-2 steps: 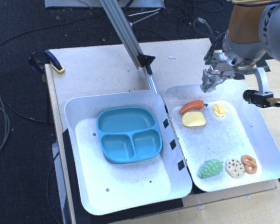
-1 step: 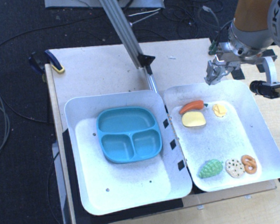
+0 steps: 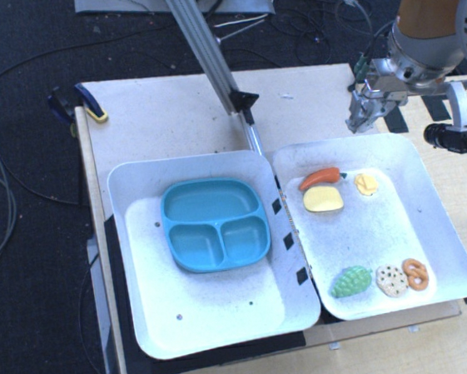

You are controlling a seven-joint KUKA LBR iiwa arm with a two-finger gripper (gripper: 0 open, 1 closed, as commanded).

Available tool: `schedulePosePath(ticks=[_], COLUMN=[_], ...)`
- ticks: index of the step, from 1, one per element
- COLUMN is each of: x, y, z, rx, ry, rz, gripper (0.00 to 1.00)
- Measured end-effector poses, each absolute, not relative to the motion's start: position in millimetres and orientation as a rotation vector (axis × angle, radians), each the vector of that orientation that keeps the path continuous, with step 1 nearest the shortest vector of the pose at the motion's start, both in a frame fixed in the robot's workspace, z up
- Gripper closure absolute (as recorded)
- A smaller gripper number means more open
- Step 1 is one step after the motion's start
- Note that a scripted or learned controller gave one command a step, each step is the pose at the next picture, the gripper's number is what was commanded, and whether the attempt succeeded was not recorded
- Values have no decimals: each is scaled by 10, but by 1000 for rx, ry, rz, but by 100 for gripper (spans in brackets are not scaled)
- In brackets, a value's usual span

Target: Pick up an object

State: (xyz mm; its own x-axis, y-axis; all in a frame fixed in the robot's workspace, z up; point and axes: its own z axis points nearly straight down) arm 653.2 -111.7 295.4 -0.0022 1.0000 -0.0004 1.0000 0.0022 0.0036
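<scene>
We saw the pincer [image 3: 366, 118] above the tabletop [image 3: 167, 118], beyond the right bin [image 3: 436, 201]. Whether it stood wide or narrow, we could not tell. It held nothing.

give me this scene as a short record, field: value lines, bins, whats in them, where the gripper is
left bin: holds a blue divided plate
right bin: holds six small items
far end of right bin: orange carrot, yellow slab, small yellow piece
near end of right bin: green bumpy item, speckled cookie, pretzel
gripper: above the bench beyond the right bin's far edge, nothing seen between its fingers
</scene>
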Motion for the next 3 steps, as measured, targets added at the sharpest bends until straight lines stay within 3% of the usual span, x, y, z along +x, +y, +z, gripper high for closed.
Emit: schedulePosePath(ticks=[2,3], x=[6236,5940], y=[-151,393], z=[2554,2493], rx=[2217,2217], ry=[2229,2230], rz=[-3,-3], gripper=[100,100])
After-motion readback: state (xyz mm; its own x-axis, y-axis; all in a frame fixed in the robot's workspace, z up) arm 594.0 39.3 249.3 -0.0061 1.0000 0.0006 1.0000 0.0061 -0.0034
